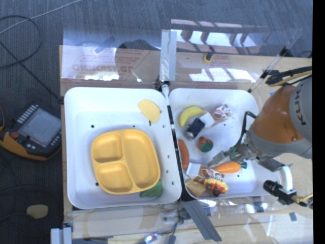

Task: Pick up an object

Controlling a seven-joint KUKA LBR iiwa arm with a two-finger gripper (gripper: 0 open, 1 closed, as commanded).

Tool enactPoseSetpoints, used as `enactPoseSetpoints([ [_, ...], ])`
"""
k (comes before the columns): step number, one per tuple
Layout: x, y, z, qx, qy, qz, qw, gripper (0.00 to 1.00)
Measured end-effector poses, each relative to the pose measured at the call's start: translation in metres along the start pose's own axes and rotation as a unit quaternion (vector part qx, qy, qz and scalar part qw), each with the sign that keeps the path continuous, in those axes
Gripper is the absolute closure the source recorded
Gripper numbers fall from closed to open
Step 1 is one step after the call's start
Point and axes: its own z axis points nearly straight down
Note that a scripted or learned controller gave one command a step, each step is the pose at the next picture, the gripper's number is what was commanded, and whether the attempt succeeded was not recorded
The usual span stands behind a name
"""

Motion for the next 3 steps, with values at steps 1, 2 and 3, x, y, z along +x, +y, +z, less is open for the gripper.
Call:
enactPoseSetpoints([
  [1,0.008,-0.001,0.010,0.002,0.000,0.014,0.9999,0.00],
  [2,-0.015,0.075,0.012,0.002,0.000,0.054,0.9986,0.00],
  [3,-0.006,0.155,0.015,0.009,0.002,0.075,0.9972,0.00],
])
